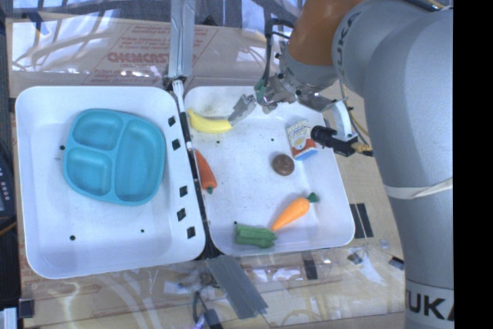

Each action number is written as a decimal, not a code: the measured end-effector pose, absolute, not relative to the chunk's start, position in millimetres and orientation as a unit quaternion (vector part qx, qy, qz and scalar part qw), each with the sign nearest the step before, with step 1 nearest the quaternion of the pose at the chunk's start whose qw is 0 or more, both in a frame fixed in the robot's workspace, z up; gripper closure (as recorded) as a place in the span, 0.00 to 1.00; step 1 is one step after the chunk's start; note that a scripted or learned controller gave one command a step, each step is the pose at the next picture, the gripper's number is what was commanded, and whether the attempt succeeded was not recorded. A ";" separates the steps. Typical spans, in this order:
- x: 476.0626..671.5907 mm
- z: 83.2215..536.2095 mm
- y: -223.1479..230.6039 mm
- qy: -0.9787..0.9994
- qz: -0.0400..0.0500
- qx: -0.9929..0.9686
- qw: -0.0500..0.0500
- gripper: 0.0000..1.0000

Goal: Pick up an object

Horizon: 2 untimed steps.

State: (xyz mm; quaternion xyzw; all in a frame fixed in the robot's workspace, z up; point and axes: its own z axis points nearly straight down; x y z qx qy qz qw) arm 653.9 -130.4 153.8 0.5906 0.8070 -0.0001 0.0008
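Observation:
My gripper [246, 106] hangs over the far left part of the right bin [248, 193], just right of a yellow banana [209, 122] and close above its end. Nothing shows as held in it. Also in this bin are a small red, white and blue carton [300, 139], a brown round piece [283, 164], an orange carrot with a green top [291, 213] and a green vegetable [255, 236]. A second orange carrot [205, 172] lies against the bin's left wall.
The left bin [46, 231] holds a blue divided plate [115, 156]. My arm [385, 65] covers the right bin's far right corner. A grey strip [182, 35] runs back from the gap between the bins.

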 end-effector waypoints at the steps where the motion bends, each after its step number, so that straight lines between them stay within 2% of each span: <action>1: 656.2 90.8 -95.2 0.832 -0.001 0.554 -0.002 0.00; 2: 657.2 102.3 -95.4 0.833 -0.001 0.554 -0.001 1.00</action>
